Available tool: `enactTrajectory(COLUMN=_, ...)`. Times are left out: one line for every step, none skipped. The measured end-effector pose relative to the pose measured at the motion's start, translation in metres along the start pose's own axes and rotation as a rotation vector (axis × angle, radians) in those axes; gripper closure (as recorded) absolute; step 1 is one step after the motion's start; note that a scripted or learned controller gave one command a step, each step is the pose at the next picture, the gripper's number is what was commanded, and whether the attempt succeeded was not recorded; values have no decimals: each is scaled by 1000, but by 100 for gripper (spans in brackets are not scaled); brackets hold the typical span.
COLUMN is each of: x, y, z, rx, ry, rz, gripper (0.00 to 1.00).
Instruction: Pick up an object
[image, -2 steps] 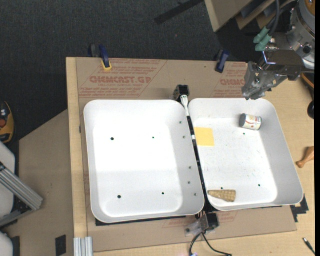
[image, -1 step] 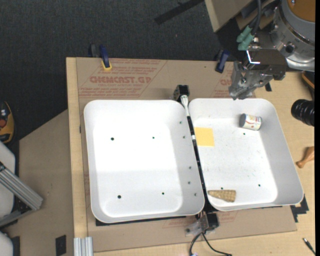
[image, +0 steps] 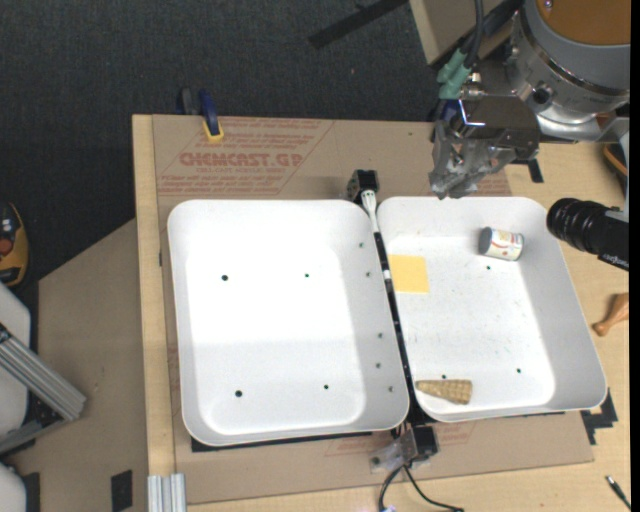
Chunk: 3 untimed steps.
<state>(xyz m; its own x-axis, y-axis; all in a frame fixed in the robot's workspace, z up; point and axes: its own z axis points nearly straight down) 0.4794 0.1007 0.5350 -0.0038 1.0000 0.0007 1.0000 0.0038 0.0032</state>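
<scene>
The right bin (image: 560, 330) holds three objects. A flat yellow square (image: 408, 273) lies near its left wall. A small grey and white cylinder with a red and yellow end (image: 501, 243) lies on its side toward the far right corner. A tan wafer-like cone (image: 444, 390) rests by the near rim. My gripper (image: 458, 180) hangs above the far rim of the right bin, up and left of the cylinder, with nothing seen between its fingers.
The left bin (image: 200, 330) sits beside the right one on a cardboard sheet (image: 250, 150). A black cylindrical device (image: 585, 225) juts in at the right bin's far right edge. A blue and yellow clamp (image: 208, 115) grips the cardboard's far edge.
</scene>
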Motion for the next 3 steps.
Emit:
enactTrajectory(x=28, y=0, z=0, rx=0, ry=1, rz=0, gripper=100)
enactTrajectory(x=62, y=0, z=0, rx=0, ry=1, rz=0, gripper=100)
enactTrajectory(x=99, y=0, z=0, rx=0, ry=1, rz=-1, gripper=100)
